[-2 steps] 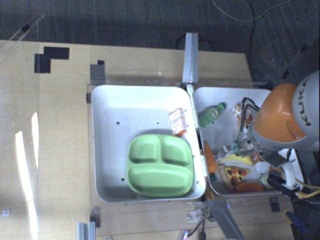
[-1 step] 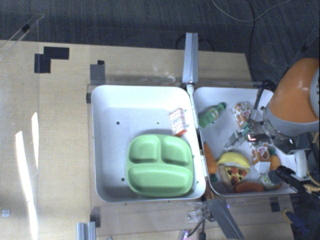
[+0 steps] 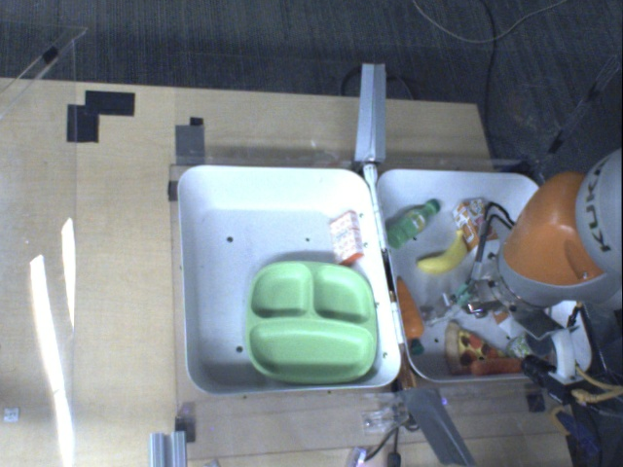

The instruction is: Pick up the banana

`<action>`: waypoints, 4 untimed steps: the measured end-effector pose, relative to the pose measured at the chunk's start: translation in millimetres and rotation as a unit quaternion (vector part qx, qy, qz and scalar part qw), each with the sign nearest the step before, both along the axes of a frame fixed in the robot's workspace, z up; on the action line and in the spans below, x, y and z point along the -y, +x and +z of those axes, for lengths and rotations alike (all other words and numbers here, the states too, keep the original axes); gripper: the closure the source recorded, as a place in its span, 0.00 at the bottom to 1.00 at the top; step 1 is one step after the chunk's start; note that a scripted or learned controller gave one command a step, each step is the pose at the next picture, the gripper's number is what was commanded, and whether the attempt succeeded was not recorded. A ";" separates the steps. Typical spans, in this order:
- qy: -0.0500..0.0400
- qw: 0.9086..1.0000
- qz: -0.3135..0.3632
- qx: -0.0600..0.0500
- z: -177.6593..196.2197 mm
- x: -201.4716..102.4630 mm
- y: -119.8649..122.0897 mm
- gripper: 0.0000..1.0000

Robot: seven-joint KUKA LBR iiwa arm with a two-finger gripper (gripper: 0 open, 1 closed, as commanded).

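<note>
toward the right of the frame, the banana (image 3: pixel 444 257) lies on the floor of the right bin (image 3: pixel 506 179), between a green bottle (image 3: pixel 413 221) to its upper left and the gripper (image 3: pixel 474 296) just to its lower right. whether the gripper is wide or narrow i cannot tell. nothing looks lifted, so the grasp and the raising both seem left to do. a green divided tray (image 3: pixel 313 321) sits in the left bin (image 3: pixel 209 261).

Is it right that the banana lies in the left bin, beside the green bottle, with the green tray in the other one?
Not quite. The camera view shows the banana in the right bin, below the green bottle. The green tray sits in the other bin, the left bin. The rest holds.
</note>
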State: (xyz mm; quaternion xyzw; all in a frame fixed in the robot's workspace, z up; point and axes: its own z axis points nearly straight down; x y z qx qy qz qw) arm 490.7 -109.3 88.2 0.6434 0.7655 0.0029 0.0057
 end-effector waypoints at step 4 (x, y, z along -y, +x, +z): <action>0.001 0.996 0.086 -0.004 -1.3 -13.9 149.1 0.00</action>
